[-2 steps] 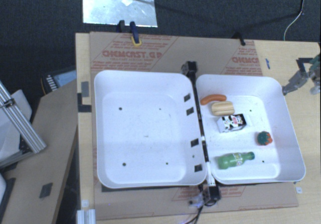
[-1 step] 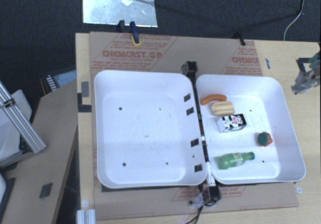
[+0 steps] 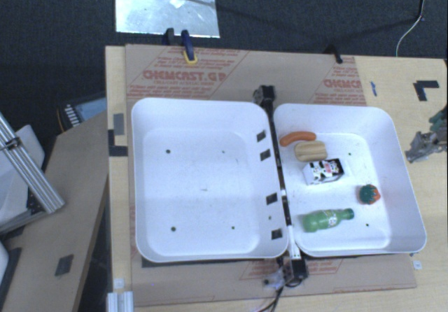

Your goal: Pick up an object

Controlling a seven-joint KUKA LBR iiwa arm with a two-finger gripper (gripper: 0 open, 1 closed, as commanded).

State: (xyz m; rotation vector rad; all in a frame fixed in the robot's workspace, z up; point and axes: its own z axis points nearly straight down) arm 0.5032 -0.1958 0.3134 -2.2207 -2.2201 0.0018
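White left bin (image 3: 203, 185) bare. Right bin (image 3: 399, 185) holds hot dog (image 3: 298, 138), bun (image 3: 310, 150), carton (image 3: 323, 171), green bottle (image 3: 326, 219), strawberry (image 3: 369, 194). Gripper (image 3: 425, 141) parked at right rim (jaw state: cannot tell). Step: pre-approach; next needs travel over a target, then descent.

You see two white bins (image 3: 203, 111) on a tan board printed with red lettering (image 3: 185, 74). In the right one lie an orange sausage (image 3: 297, 138), a tan bun (image 3: 310, 150), a black-and-white patterned box (image 3: 323, 171), a green bottle (image 3: 325, 219) and a green-and-orange ball (image 3: 369, 194).
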